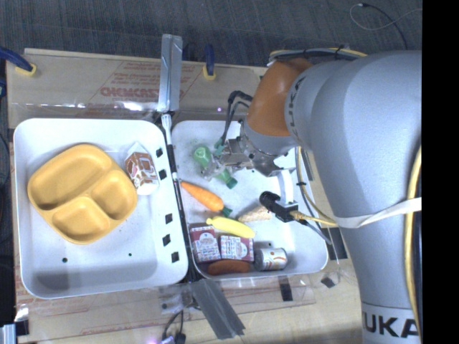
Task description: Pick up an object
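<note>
Claw [219, 159] sits low inside the right bin [310, 246], at the end of the grey arm [358, 135] that reaches in from the view's right; I cannot tell from this angle whether it is open or closed, or whether it has hold of anything. Just beside the claw, toward the view's left, lies a green object [201, 153], close enough that I cannot say if they touch; a smaller green piece [230, 180] lies just below the claw in the view. Further below it is a carrot [202, 196], lying at a slant; beyond that, nearer the bin's front wall, a yellow banana [231, 226] rests above two red packets [219, 247]; a brown sausage [228, 266] and a small can [272, 258] lie along the front wall, well apart from the claw. Across the divider, far to the claw's left in the view, the left bin [93, 267] holds a yellow compartment tray [82, 192] and a small brown-and-white carton [141, 171] beside it; both bins stand on the bench [86, 84].
</note>
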`<move>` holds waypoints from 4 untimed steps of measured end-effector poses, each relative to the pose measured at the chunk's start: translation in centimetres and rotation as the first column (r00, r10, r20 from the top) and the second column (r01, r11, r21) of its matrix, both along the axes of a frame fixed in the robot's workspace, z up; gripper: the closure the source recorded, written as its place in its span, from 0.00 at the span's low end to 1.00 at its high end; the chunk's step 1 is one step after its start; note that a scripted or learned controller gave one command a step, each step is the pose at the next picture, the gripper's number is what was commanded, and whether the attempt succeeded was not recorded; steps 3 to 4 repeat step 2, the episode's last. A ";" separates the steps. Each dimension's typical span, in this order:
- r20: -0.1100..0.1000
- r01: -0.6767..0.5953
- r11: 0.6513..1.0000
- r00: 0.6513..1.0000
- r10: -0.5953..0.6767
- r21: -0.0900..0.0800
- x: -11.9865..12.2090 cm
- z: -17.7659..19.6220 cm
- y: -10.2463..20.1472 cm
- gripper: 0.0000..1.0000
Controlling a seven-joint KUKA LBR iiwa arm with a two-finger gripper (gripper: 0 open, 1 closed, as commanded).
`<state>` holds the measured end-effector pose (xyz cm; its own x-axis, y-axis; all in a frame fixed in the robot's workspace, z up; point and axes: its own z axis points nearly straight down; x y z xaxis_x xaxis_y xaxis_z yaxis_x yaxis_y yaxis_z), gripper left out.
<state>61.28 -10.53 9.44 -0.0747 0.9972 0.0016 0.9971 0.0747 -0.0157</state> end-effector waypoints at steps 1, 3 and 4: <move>0.008 0.153 0.988 0.988 -0.153 -0.002 3.0 9.4 4.9 1.00; 0.008 0.163 0.987 0.987 -0.163 -0.001 4.2 13.9 6.3 1.00; 0.008 0.163 0.987 0.987 -0.163 -0.001 4.2 13.9 6.3 1.00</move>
